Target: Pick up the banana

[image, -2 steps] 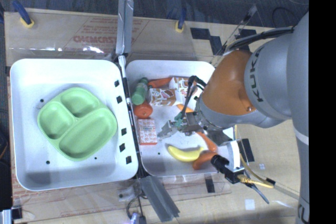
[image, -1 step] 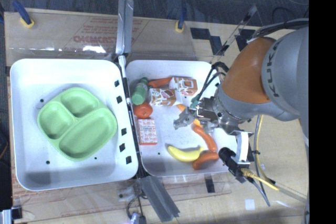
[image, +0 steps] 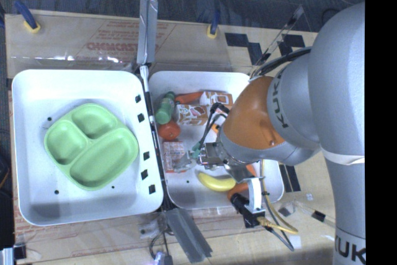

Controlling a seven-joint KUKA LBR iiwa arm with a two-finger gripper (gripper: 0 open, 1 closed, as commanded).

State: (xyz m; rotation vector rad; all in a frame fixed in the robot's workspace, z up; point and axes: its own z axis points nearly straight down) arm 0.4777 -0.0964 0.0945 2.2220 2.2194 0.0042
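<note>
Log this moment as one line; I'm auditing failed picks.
arm: over right bin | gripper: above banana | hold: unconfirmed | banana: in bin

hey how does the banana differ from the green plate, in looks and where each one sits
The banana is yellow, small and curved; the plate is pale green, far larger and split into three compartments. The banana lies in the right bin near its front edge, among other items and partly under the arm; the plate lies in the left bin, in full view. Both lie flat in white bins.
</note>
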